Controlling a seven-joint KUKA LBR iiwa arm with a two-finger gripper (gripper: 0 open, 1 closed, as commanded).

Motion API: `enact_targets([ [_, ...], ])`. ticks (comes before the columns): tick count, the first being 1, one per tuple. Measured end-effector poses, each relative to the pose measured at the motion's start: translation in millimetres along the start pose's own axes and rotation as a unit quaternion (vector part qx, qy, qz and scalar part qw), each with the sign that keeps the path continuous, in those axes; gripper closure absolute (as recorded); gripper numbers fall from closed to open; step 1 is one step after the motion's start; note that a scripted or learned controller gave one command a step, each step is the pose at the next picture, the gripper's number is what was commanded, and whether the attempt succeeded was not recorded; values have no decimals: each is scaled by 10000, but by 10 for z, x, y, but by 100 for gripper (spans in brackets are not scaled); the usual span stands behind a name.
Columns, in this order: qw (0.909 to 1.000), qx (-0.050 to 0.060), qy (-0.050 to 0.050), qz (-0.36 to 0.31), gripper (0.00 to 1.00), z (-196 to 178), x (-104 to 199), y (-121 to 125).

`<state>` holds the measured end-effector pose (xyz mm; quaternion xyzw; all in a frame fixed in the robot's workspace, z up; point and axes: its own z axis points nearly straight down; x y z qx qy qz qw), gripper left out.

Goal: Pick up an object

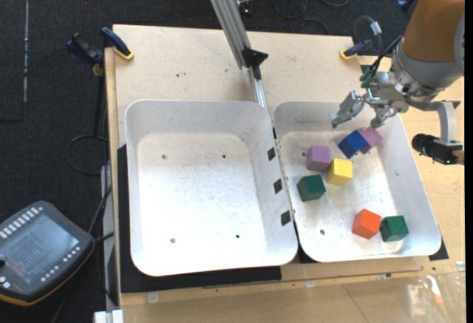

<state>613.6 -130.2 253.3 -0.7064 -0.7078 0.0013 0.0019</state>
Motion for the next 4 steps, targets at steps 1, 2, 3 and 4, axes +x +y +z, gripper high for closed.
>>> enact_targets([
  [1, 10000, -16, -4, 0, 0, -22, -1, 3],
  [2, 10000, 2, -4, 17, 0, 445, -45, -63],
  [3, 10000, 10, 0, 12, 0, 1082, 1, -59],
  [4, 10000, -29, 7, 17, 0, 1591, 15, -48],
])
